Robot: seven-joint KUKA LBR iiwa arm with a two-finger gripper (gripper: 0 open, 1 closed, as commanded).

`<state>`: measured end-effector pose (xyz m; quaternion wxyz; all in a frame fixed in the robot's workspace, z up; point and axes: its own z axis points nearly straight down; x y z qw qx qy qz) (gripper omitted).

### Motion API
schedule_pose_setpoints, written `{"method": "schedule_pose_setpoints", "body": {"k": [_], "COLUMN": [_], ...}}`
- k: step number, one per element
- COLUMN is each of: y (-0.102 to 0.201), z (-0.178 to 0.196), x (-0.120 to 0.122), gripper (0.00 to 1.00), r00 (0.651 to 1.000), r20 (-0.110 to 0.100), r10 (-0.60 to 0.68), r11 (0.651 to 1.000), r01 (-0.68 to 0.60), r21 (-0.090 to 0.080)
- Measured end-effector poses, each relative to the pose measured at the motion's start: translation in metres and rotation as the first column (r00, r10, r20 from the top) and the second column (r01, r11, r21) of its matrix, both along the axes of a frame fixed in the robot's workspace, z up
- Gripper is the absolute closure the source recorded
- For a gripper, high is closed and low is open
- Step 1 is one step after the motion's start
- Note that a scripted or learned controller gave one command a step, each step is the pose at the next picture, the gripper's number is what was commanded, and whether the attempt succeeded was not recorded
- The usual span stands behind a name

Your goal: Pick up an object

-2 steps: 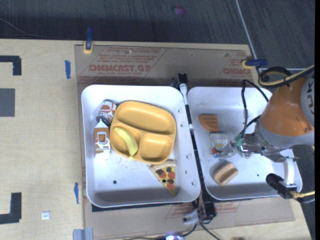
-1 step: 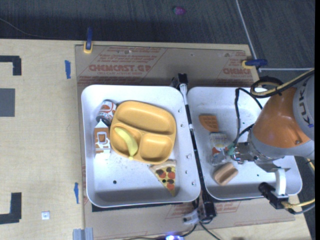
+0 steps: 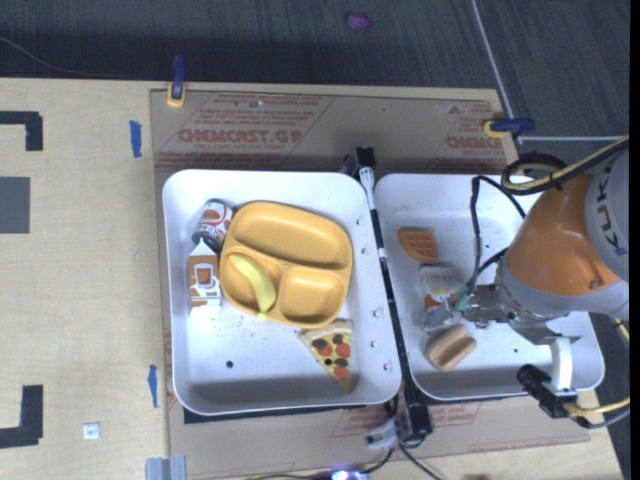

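My gripper (image 3: 458, 304) reaches in from the right over the right bin (image 3: 500, 383), low above its middle. Just left of it lies a small grey and orange item (image 3: 436, 288), touching or very close to the gripper's tip. A tan bread roll (image 3: 450, 347) rests just below the gripper, towards the front. Further back in the same bin lies an orange waffle-like piece (image 3: 418, 244). The arm's orange band (image 3: 560, 243) and grey wrist cover the bin's right half.
The left bin (image 3: 185, 368) holds a yellow divided plate (image 3: 295, 238) with a banana (image 3: 255, 281) in it, a can (image 3: 210, 225), a small orange and white box (image 3: 203, 276) and a pizza slice (image 3: 334, 349). A black divider (image 3: 385, 298) runs between the bins.
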<state>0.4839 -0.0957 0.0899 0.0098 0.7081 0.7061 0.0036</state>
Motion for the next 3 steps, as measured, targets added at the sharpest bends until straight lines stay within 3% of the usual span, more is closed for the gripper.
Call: {"method": "schedule_pose_setpoints", "body": {"k": [1, 2, 3], "y": [-0.004, 0.091, 0.091], "z": [0.012, 0.095, 0.095], "x": [0.002, -0.004, -0.004], "gripper": [1.00, 1.00, 0.00], "r00": [1.000, 1.000, 1.000], "r20": [0.010, -0.018, -0.018], "r10": [-0.004, 0.004, 0.003], "r11": [1.000, 1.000, 1.000], "r01": [0.004, -0.004, -0.003], "r21": [-0.010, 0.010, 0.009]}}
